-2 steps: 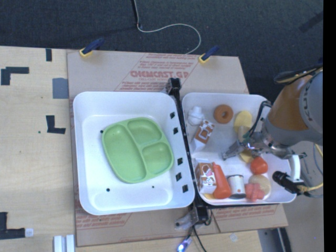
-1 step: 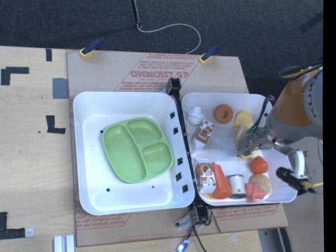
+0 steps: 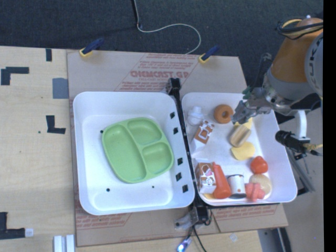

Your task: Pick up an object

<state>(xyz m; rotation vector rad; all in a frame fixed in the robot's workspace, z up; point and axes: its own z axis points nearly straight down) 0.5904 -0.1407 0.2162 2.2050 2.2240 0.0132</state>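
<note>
Just below the pincer (image 3: 243, 114), whose grip I cannot tell, lies a tan bread roll (image 3: 239, 135).

A single fixed camera looks down from above the bench at a slight slant, far enough back to take in both white bins (image 3: 84, 140) whole, side by side, with the arm (image 3: 296, 56) entering at the right edge.
</note>
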